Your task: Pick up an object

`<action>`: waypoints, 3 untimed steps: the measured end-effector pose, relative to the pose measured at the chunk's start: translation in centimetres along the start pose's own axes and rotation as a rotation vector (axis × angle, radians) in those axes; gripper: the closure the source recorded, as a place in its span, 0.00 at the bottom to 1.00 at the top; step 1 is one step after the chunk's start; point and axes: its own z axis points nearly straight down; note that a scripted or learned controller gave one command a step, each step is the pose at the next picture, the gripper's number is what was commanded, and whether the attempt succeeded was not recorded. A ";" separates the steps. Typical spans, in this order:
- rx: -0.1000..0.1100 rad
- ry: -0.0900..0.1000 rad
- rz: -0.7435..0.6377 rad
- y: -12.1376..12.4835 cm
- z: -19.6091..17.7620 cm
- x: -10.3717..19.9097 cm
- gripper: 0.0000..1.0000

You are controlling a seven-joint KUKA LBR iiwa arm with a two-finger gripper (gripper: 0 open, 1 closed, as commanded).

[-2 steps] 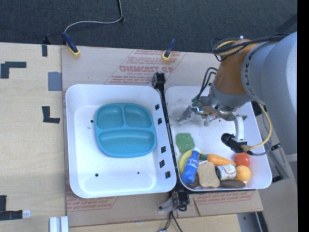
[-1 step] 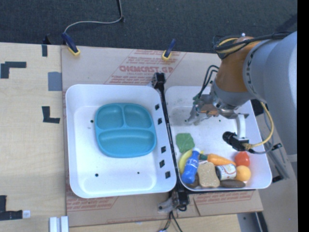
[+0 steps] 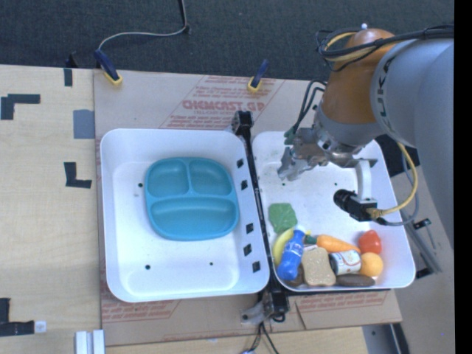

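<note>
- My pickings lie heaped at the right bin's near edge: a blue bottle tilted across a banana, a bread slice, carrot, tomato, orange.
- A green leafy piece lies just above the heap.

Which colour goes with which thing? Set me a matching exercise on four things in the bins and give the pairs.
Things:
1. divided plate
2. bottle
3. carrot
4. tomato

Colours:
A. red
B. light blue
C. orange
D. dark blue with a white label

Pairs: 1-B, 2-D, 3-C, 4-A
</note>
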 end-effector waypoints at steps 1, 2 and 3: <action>0.003 0.000 0.001 -4.7 1.4 1.6 1.00; 0.002 0.000 0.002 -4.7 1.4 1.6 0.00; 0.002 -0.001 0.002 -4.3 2.0 -0.5 0.00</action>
